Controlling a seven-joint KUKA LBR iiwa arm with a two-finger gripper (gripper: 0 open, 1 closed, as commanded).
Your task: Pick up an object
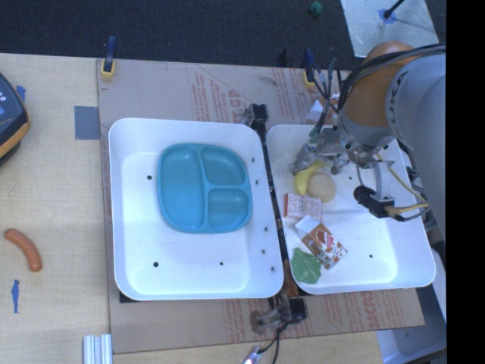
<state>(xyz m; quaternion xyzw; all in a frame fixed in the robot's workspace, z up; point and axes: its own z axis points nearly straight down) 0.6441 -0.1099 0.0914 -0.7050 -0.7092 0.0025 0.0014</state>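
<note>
The gripper point(318, 158) hangs low over the far end of the right bin point(379, 275), just above a yellow banana-like piece point(305, 179) and a pale round object point(322, 187); we cannot tell its state from this angle. We judge this the approach-to-grasp step, nothing lifted yet. Next we need a short descent centred on one piece, avoiding the bin wall and the red-and-white packet point(294, 205) nearby.
</note>
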